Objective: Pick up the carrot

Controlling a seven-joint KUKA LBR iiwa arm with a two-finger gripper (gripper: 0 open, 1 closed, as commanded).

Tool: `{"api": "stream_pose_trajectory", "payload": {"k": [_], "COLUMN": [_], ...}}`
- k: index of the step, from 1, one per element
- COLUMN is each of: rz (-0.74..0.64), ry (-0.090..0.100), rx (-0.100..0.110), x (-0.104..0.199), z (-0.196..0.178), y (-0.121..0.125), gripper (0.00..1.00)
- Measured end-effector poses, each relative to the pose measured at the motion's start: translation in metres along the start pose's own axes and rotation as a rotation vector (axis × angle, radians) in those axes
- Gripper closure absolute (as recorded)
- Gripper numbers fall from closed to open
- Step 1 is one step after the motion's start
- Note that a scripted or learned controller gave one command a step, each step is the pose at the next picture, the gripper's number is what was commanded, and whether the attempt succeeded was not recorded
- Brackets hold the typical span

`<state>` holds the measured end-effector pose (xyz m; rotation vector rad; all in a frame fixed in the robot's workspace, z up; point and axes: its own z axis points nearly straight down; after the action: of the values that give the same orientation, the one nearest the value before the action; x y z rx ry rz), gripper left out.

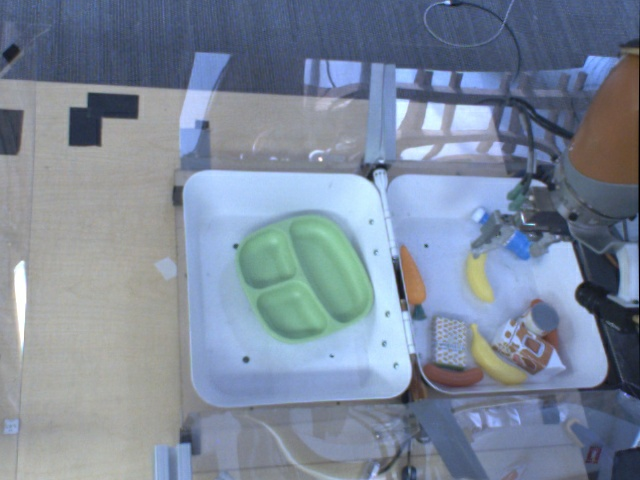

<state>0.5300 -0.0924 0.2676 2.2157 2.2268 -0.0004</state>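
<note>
Now the tool (pixel 512 230) hangs over the upper middle of the right bin (pixel 590 368), its metal fingers splayed to the left with a blue part among them; whether they stand wide or narrow, I cannot tell, and nothing is seen between them. The carrot (pixel 411 276) lies well apart from the tool, down and to the left, hard against the right bin's left wall, just beside the divider between the two bins. Its long axis runs almost straight up and down the view, with a slight lean, the narrow end toward the top. Between tool and carrot lies a small yellow banana (pixel 480 277), curved and upright in the view. Lower down sit a checkered packet (pixel 450 340), a red sausage (pixel 452 374) along the front wall, a second banana (pixel 497 360) and a brown-and-white carton (pixel 530 342). Over in the left bin (pixel 215 368), a green divided plate (pixel 304 276) sits at the middle, on the pale counter (pixel 90 298).
</note>
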Motion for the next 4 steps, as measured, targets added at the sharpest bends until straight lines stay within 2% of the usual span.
{"api": "stream_pose_trajectory", "payload": {"k": [1,2,3,4], "rz": [0.151,0.092,0.188,0.407], "ry": [0.001,0.0,0.001,0.001], "rx": [0.002,-0.003,0.002,-0.009], "x": [0.01,0.033,-0.003,0.003], "z": [0.121,0.036,0.118,0.179], "y": [-0.026,0.055,-0.043,0.018], "gripper": [0.0,0.0,0.0,0.0]}}
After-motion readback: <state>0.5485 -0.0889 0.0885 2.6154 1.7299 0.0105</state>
